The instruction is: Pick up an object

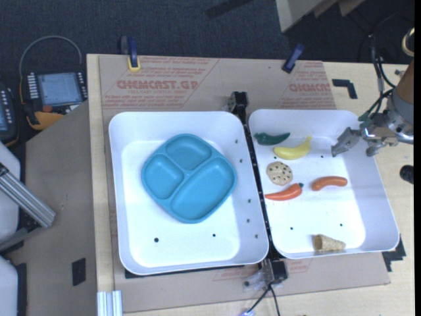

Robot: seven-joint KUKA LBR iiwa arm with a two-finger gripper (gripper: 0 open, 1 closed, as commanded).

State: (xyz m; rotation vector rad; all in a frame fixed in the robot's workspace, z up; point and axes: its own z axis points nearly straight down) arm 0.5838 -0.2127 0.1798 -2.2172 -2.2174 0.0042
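The right bin (368, 209) holds a green pepper (272, 137), a yellow banana (292, 151), a round cookie (279, 172), a red-orange carrot (283, 192), an orange sausage (328, 183) and a tan wedge (327, 243) near the front edge. My gripper (359, 143) hangs over the bin's upper right corner, open, with its two grey fingers (343, 142) spread apart and nothing between them. It is to the right of the banana and above the sausage in the view.
The left bin (131, 229) holds a blue divided plate (189, 176). A black clamp (238, 101) sits at the top between the bins. A screen device (58, 88) lies off the bench at the left.
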